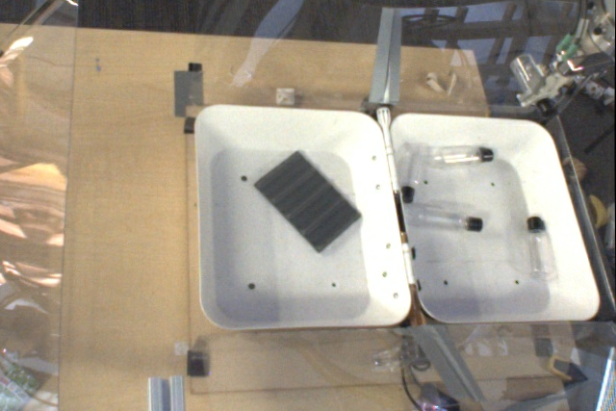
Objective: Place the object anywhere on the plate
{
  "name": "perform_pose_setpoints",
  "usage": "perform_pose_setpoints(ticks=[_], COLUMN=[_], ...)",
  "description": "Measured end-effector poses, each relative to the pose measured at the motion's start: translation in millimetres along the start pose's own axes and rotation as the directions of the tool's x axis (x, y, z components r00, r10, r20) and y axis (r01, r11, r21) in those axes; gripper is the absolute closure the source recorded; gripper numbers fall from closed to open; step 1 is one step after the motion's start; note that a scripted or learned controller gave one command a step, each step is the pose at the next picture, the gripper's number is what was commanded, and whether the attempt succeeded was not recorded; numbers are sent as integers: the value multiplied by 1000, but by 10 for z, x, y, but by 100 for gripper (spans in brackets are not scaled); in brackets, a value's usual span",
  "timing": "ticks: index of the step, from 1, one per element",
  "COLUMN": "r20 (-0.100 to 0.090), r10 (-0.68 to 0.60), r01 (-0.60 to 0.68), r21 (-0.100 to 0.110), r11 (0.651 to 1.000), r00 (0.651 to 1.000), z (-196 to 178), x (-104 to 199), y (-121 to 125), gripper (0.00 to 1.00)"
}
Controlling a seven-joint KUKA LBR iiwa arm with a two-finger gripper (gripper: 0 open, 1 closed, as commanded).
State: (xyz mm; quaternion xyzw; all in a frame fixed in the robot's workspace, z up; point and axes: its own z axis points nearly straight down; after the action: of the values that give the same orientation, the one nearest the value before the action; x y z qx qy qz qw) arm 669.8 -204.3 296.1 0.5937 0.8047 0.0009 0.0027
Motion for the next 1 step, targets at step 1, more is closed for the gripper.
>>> perform_pose_setpoints(ticks=[1], r20=[0], r10=[-5], r01=[5], r21=[0], r11=[1000], r00=[1000], z=[-104], x=[4], y=[2], gripper=[100])
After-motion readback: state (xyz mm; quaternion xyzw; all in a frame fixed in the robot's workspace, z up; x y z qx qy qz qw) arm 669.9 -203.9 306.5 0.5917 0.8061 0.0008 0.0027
